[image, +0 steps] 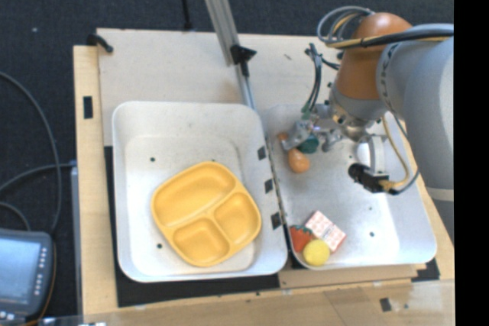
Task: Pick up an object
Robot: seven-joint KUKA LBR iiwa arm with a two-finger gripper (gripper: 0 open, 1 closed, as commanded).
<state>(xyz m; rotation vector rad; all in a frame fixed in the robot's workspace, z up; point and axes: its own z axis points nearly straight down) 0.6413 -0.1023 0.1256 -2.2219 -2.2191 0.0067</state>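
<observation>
My gripper [309, 135] hangs low over the far left part of the right bin [382, 229], below the orange band of the arm [365, 61]. A small green object [309, 141] shows right at its tip; I cannot tell whether it is gripped. An orange egg-shaped object [298, 161] lies on the bin floor just in front of the gripper. A smaller orange piece [283, 139] sits to its left by the bin wall. In the bin's near left corner lie a red object [299, 237], a yellow ball [316, 253] and a pink-and-white checkered box [325, 229].
A yellow three-compartment tray [205, 212] lies in the left bin [137, 133]. A slanted metal post [218, 4] rises from behind the bins. Cables [382, 181] hang from the wrist over the right bin. A monitor [23, 271] stands off the bench at the lower left.
</observation>
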